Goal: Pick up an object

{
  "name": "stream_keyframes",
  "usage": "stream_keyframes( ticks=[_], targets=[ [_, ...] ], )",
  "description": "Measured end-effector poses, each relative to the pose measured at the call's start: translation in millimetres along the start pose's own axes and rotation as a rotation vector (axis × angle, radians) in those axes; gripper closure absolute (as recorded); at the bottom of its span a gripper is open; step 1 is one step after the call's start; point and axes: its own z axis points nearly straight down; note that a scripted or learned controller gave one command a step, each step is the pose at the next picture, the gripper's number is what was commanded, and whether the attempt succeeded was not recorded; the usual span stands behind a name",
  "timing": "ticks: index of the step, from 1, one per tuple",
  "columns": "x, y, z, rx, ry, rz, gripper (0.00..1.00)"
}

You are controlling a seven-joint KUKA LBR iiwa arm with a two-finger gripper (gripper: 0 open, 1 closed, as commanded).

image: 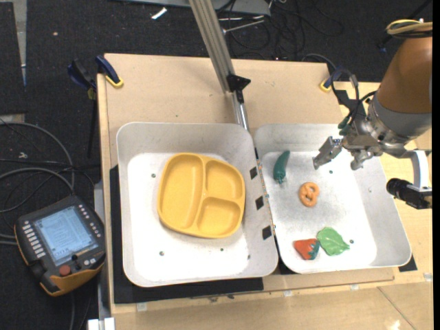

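the arm comes in from the right and most of it is cut off by the frame edge, so i only get the orange band, the grey wrist and the gripper point(342, 154) hanging over the far part of the right bin point(385, 253). its two fingers stand spread wide apart, with nothing between them. the dark clutter of cables and fittings round the wrist is hard to sort out. in that right bin lie four small things: a dark green, pod-shaped piece point(281, 166) near the bin's far left side, just left of the gripper; an orange pretzel-shaped toy point(309, 194) near the middle of the bin; and, at the near side, a bright green leafy piece point(333, 242) touching a small red piece point(306, 248) on its left, whose shape i can't make out and which has a bit of blue-green at its edge. the left bin point(137, 150) holds a yellow divided plate point(201, 195) with three compartments, sitting about in the middle of the bin. a slanted metal pole point(213, 33) runs from the top of the scene down to the seam between the bins and covers part of the bench point(165, 88) behind. off the bench, on the dark floor at the near left, rests a teach pendant point(60, 241) with a lit screen whose text is too small to read.
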Motion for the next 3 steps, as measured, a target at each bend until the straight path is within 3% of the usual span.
stream_keyframes(
  ticks=[1, 3],
  targets=[
    [0, 0, 0, -0.001, 0.000, 0.001, 0.00],
    [-5, -6, 103, 0.005, 0.000, 0.004, 0.00]
  ],
)
